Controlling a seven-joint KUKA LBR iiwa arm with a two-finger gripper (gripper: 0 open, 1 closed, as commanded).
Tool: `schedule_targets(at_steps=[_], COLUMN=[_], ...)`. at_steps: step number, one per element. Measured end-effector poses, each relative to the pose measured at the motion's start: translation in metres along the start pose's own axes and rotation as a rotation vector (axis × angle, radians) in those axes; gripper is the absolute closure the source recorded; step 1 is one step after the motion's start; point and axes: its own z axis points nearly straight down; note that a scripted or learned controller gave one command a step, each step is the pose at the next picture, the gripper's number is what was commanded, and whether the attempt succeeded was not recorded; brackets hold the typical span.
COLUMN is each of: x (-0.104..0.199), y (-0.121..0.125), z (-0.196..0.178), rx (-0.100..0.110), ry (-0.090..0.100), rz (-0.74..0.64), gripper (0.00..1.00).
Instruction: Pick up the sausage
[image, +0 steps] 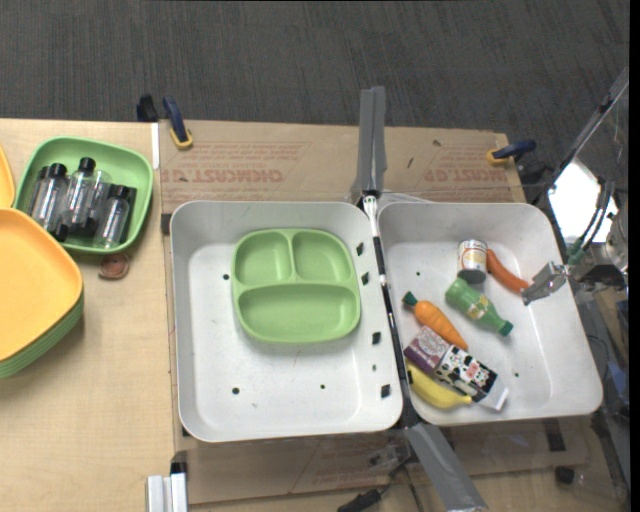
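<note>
The sausage, a slim orange-red piece, lies in the right bin close to its far right wall, slanting from beside the small can down toward the gripper. The gripper sits at the sausage's lower right end, just over the bin's right wall, and nothing is between its fingers; the metal tips look splayed a little, though at this size and angle I cannot tell for sure whether they are spread or closed. The main risk is the crowding. The can stands touching or nearly touching the sausage's upper end, and the green bottle lies just below it, so a descent aimed slightly too far left could land a finger on the can or the bottle and push them instead of straddling the sausage. The sausage is thin and rounded, and judging by its slant, fingers that close along its length rather than across it would likely let it roll or squirt out. The bin wall close by is another hazard: it leaves little room on that side, and a finger may strike the rim. The carrot, the banana and the printed carton lie well apart and should not interfere.
</note>
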Motion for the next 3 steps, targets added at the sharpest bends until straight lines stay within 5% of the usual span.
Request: schedule_targets(at_steps=[1,2,3], x=[-0.007,0.001,-0.001], y=[0.085,0.089,0.089], z=[0.042,0.107,0.097], rx=[-0.003,-0.002,-0.004], ry=[-0.002,0.006,0.001], rz=[-0.099,-0.238,-0.239], gripper=[0.00,0.00,1.00])
